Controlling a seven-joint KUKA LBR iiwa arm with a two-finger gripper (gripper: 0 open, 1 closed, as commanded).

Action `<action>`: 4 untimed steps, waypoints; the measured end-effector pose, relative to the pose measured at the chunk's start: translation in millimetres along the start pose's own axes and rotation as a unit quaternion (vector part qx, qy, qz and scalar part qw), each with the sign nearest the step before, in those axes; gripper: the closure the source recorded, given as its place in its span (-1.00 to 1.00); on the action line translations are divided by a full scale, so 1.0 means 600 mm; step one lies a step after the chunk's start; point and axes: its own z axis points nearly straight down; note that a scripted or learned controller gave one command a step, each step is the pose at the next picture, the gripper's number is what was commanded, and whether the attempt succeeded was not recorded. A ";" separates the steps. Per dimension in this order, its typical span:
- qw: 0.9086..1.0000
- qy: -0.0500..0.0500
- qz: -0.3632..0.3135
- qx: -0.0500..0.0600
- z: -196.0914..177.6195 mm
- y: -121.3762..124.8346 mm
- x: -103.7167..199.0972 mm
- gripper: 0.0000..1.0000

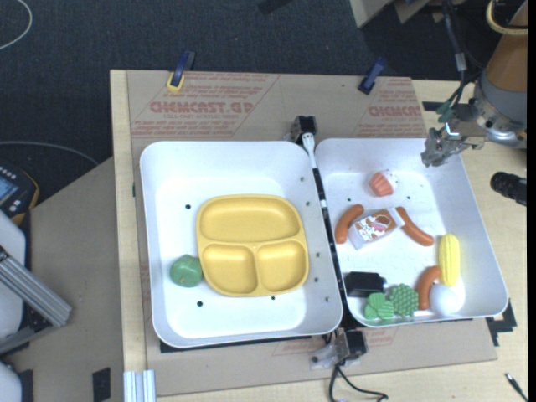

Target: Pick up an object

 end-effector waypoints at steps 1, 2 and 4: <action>1.000 0.002 -0.001 0.005 0.016 -0.059 0.075 1.00; 1.000 0.002 -0.002 0.005 0.021 -0.118 0.156 1.00; 1.000 0.001 -0.001 0.002 -0.016 -0.180 0.225 1.00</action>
